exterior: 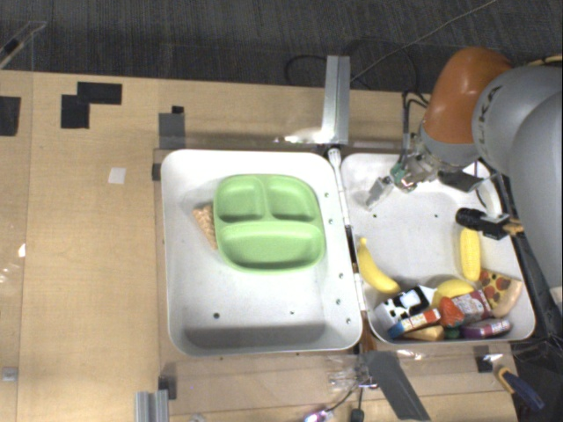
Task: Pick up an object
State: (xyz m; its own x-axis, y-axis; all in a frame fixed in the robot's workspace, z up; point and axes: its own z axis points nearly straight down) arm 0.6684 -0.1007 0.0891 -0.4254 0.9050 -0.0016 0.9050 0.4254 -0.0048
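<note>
Two white bins side by side on surface. Left bin (180,262) carries green divided tray (267,220), w/ a tan waffle-like piece (204,224) poking out at tray's left edge. Right bin (413,227) holds the clutter: curved banana (375,269) along its left wall, second banana (471,251) near right edge w/ long axis running far-to-near, pizza slice toy (500,290) and a heap of small packs (440,313) along near edge.

Gripper (380,190) hangs over far-left part of right bin, above bare floor, nothing between jaws. Jaws look parted, though small and a bit blurred. No item directly under them.

Nearest candidate prob. curved banana: lies toward near edge from jaws, by left wall, long axis slanting far-left to near-right. Next move likely calls for shift toward near edge, wrist turned across that axis, then descent. Wall proximity = risk of finger clipping bin side.
</note>
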